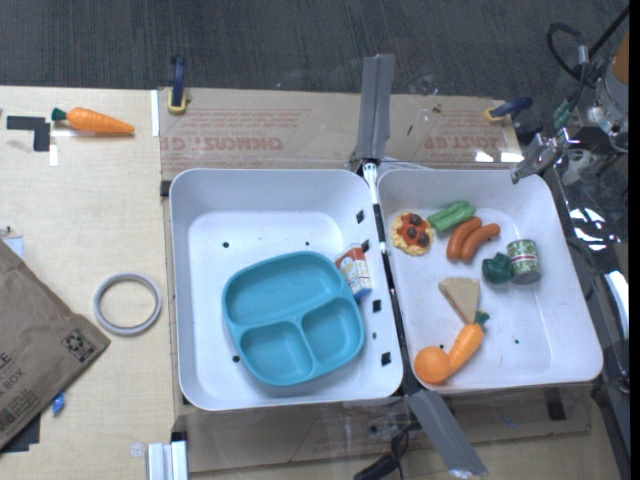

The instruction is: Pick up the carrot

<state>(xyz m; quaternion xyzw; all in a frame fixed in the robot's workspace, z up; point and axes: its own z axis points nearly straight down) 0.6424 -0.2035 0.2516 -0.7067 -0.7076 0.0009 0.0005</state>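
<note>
Currently your carrot (465, 343) lies in the right bin (570, 298), front, touching the orange (432, 365). Claw (540, 156) hangs at the bin's back right corner, holding nothing; can't tell how far it's open.

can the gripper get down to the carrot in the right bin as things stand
Probably yes. The carrot lies uncovered near the right bin's front, touched only by an orange at its tip and a bread slice by its leaves. The gripper hovers above the bin's far corner.

Dark grey carpet (250, 18) is running across the top of the frame; the pale wooden tabletop (80, 228) is filling the left.
</note>
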